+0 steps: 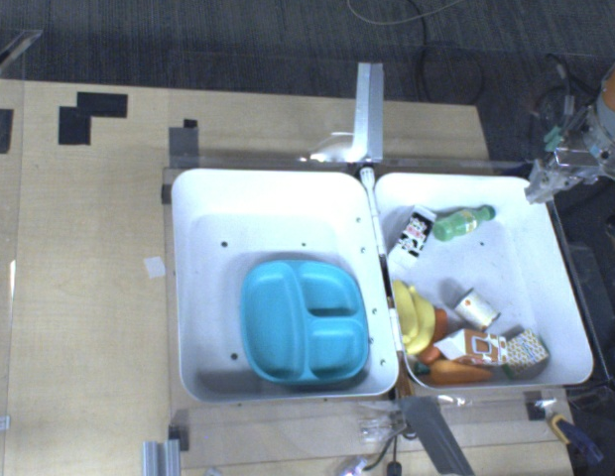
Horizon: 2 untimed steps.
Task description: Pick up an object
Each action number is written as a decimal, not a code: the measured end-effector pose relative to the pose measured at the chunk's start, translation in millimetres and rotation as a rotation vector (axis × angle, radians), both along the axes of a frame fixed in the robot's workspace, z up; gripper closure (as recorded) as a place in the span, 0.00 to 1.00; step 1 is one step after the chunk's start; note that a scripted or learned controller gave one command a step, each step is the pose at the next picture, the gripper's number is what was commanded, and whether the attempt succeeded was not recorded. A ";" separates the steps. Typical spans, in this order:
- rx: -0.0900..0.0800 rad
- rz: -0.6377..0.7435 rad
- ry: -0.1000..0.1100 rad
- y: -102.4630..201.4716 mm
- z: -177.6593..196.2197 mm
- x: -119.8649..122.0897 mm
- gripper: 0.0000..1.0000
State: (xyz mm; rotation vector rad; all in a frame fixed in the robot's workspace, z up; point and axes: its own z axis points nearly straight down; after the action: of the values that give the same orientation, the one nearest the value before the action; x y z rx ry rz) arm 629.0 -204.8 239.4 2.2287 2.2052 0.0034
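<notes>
The right bin [546, 266] holds a green bottle [462, 223] lying at the back, with a small black-and-white box [416, 233] beside it. A yellow banana [414, 317] rests against the bin's left wall. Near it lie a small white can [477, 308], an orange carrot [458, 371] and a patterned packet [506, 349] at the front. A blue divided plate [305, 319] lies in the left bin [208, 236]. My gripper [548, 178] hangs over the right bin's back right corner, apart from every object.
A grey metal post [369, 112] stands behind the divider between the two bins. Cables [427, 18] trail on the dark floor behind the bench. Light wooden benchtop [79, 286] extends to the left.
</notes>
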 end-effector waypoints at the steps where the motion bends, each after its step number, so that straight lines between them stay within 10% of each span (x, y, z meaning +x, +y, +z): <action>1: 0.003 -0.008 0.002 97.1 -11.3 20.6 1.00; 2: 0.002 -0.309 0.002 40.1 -22.8 30.8 1.00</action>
State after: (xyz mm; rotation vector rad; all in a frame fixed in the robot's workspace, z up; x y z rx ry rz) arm 659.8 -164.8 216.6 2.5437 1.8378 0.0023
